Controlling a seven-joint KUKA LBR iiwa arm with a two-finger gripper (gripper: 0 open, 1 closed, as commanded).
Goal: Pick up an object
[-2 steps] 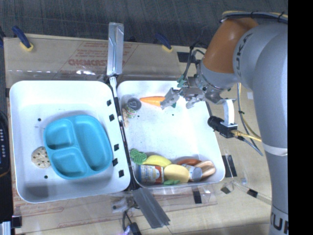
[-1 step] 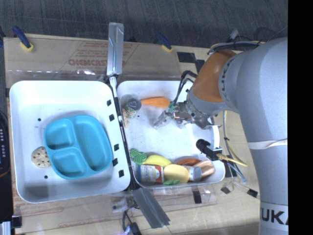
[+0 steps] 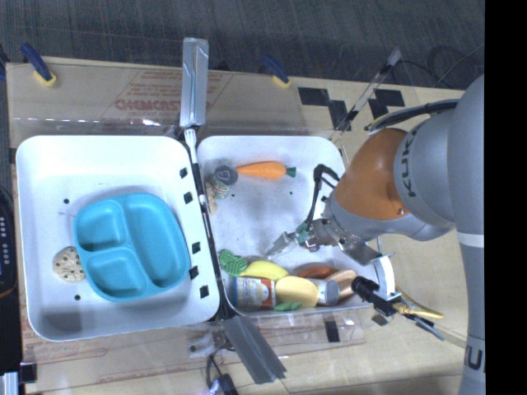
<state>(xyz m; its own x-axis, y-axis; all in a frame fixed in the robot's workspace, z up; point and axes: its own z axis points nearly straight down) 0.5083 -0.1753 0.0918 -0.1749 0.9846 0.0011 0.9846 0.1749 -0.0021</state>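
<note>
- While the gripper (image 3: pixel 290 239) sits low in the right bin (image 3: pixel 272 148), check the camera view: you've got it over bare white floor, just above the pile of toys along the near wall.
- Jaw state: you can't tell from this angle. The tip is small, metallic and partly under the wrist.
- Candidate objects: toy carrot (image 3: pixel 261 170) near the far wall, well apart from the gripper. Yellow banana-like piece (image 3: pixel 265 269), green leafy toy (image 3: pixel 233 262), small can (image 3: pixel 252 291), yellow block (image 3: pixel 296 290) and a brown sausage-like piece (image 3: pixel 317 271) are all packed together at the near edge.
- Left bin (image 3: pixel 33 163): blue divided plate (image 3: pixel 130 245) and a cookie (image 3: pixel 68 263) just beside it. Not in reach of the current pose, by my read.
- Risks: nothing is visibly between the jaws, so you could close on air. Pile items touch each other, so a descent there could shove or wedge them rather than seat one. The banana piece is rounded and looks likely to slip out.
- Hard to see: the arm's orange band (image 3: pixel 372 179) and grey link cover the right side of the bin. The round grey thing (image 3: pixel 224 175) by the divider is too small to name. Pile items overlap, so outlines are guesswork.
</note>
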